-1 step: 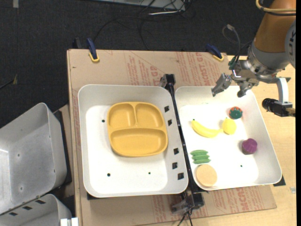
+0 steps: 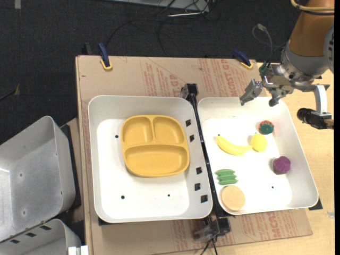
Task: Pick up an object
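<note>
Red printed lettering runs across the brown board covering the bench (image 2: 149, 73), too faint and skewed to read. The claw (image 2: 261, 94) hangs open and empty over the far rim of the right bin (image 2: 303, 153), its two fingers spread apart. In that bin lie a banana (image 2: 231, 146) touching a yellow lemon (image 2: 258, 143), a red-and-green strawberry (image 2: 265, 127) near the far side, a purple plum (image 2: 281, 164), green beans (image 2: 226, 176) and a tan round cookie (image 2: 232, 197) near the front rim. Bare white floor shows between plum and cookie. The left bin (image 2: 106, 195) holds a yellow divided tray (image 2: 155, 145), with open margins along every wall.
</note>
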You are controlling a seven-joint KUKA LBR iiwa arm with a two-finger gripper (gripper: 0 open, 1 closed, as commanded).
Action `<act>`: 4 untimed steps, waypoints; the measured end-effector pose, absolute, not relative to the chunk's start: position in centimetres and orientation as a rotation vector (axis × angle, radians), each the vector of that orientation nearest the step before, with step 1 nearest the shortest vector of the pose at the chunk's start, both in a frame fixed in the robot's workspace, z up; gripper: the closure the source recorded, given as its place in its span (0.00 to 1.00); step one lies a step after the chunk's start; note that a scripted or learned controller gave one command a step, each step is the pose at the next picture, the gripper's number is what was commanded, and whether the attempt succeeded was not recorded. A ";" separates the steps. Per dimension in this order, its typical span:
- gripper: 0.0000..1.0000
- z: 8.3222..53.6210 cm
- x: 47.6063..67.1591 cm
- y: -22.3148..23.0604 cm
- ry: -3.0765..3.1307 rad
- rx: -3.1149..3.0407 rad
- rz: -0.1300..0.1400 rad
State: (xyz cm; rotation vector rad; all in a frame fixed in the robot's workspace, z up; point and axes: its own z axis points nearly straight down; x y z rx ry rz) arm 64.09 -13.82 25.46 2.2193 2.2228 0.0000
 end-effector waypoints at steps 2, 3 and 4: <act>0.00 13.4 64.8 -13.2 2.225 2.224 -0.006; 0.00 9.0 64.8 -13.1 2.223 2.222 -0.003; 1.00 10.3 64.9 -13.2 2.220 2.219 0.002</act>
